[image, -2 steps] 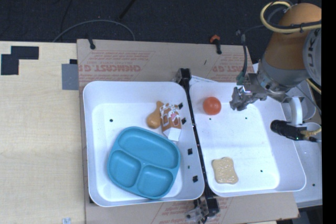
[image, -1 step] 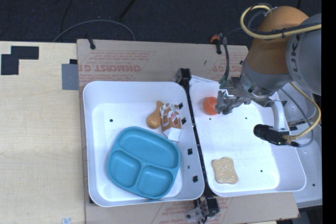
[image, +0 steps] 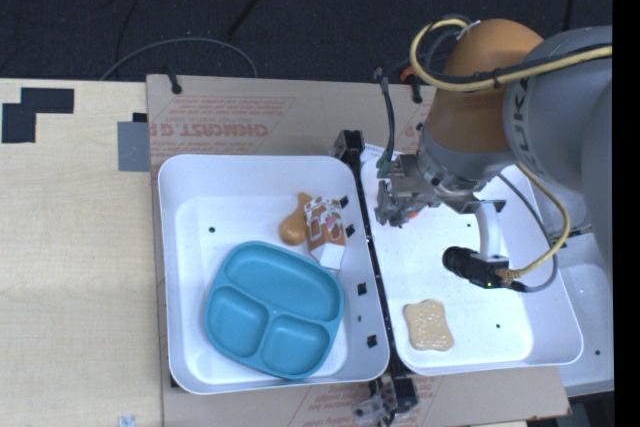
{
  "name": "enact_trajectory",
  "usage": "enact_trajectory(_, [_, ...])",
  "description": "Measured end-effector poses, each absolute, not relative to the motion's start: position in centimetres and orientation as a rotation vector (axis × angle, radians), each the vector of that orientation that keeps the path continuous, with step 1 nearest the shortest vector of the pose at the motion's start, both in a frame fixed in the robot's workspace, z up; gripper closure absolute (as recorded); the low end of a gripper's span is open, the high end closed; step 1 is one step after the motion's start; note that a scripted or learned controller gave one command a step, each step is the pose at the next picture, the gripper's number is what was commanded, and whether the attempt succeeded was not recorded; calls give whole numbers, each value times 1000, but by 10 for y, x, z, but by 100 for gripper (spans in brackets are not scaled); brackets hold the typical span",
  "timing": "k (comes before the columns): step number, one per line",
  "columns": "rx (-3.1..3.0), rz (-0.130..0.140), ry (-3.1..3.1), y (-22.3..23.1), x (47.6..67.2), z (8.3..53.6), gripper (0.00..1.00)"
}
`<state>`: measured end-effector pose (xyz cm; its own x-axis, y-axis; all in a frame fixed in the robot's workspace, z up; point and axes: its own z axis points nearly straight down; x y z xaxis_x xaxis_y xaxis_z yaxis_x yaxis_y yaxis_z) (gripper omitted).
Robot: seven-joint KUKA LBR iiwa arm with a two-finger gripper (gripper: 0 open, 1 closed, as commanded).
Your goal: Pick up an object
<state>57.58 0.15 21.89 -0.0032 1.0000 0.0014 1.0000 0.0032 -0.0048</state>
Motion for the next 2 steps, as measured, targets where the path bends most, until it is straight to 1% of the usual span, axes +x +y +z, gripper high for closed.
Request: enact_trajectory(2, [-2212,4,-2224,105,541,238,100])
